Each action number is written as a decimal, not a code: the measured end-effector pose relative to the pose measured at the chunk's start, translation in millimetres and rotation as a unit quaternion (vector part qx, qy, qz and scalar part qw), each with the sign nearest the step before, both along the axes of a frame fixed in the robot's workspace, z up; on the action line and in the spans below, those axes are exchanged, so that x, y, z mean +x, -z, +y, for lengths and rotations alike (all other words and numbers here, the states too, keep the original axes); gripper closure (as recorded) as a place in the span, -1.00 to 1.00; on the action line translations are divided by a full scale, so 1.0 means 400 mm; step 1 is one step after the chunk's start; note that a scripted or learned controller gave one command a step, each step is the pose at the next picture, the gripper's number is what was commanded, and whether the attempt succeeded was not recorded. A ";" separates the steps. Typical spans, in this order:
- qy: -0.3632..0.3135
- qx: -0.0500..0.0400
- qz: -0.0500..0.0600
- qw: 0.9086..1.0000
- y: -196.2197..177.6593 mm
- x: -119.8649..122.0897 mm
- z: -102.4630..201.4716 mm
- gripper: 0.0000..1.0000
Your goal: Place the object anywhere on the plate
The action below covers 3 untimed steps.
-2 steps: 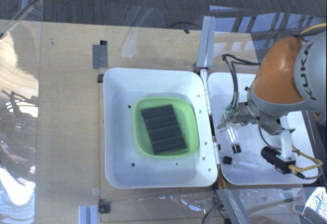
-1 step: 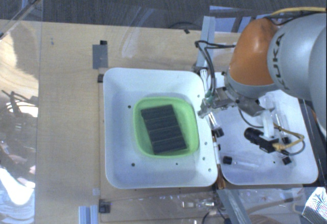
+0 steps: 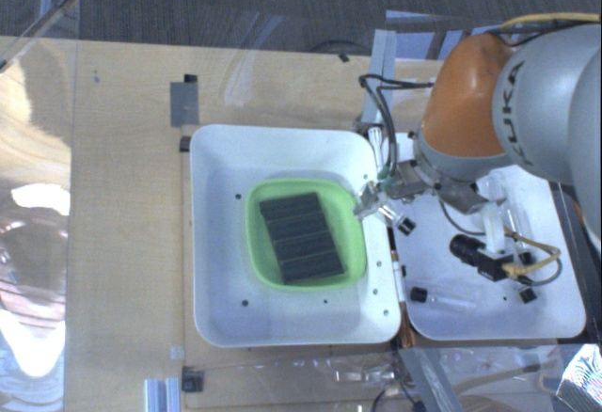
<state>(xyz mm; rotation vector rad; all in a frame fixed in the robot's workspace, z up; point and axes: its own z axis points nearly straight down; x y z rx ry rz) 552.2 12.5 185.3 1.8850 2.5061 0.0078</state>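
Camera view has the grey arm [image 3: 527, 90] cut off at the right edge, its orange band hiding much of the right bin [image 3: 555, 307]. Its gripper [image 3: 372, 201] is small and blurred at the plate's right rim; whether it is released or clenched I cannot tell. A wooden bench [image 3: 122, 213] bears two white bins before dark carpet. Left bin [image 3: 216, 307] holds one green plate [image 3: 259, 250], and one dark ridged block [image 3: 301, 237] lies flat on it
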 end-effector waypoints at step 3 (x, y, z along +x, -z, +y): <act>-0.012 0.000 0.000 1.000 -0.001 0.068 -0.063 -1.00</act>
